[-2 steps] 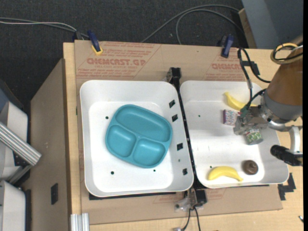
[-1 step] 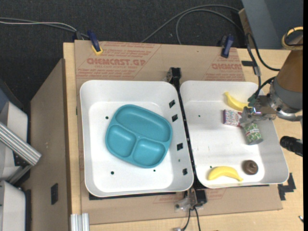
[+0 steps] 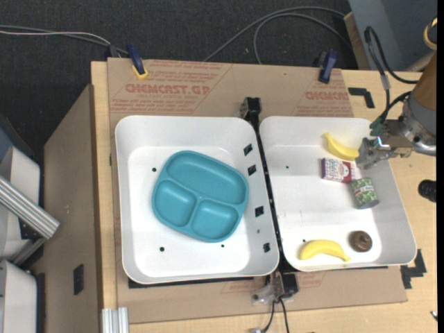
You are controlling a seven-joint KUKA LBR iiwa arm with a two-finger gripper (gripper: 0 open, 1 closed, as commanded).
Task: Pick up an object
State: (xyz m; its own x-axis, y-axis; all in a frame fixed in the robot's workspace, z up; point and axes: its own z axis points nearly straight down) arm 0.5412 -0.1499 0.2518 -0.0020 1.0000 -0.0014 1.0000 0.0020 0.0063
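Lowest in the frame, a banana (image 3: 323, 250) lay along the bottom wall of the right bin (image 3: 305, 186), with a small brown round object (image 3: 360, 241) just beside it to the right. Higher up in that bin, a green can (image 3: 365, 192) lay tilted near the right wall, and a small pink and white packet (image 3: 337, 170) sat just to its upper left. A second banana (image 3: 340, 146) curved near the bin's upper right corner, close above the packet. The end effector (image 3: 368, 151) hung at the right edge of the frame over that corner, just right of the second banana and above the can; whether its tips were spread or pressed together could not be told from this angle, and nothing was seen pinched between them. The grey arm reached in from the right, above the bin's rim. In the left bin (image 3: 132, 186), a teal divided plate (image 3: 200, 195) rested near the middle, tilted in the frame. Both bins sat side by side on a brown cardboard sheet (image 3: 180, 82) covering the table, held at the top by two clamps (image 3: 137, 61).
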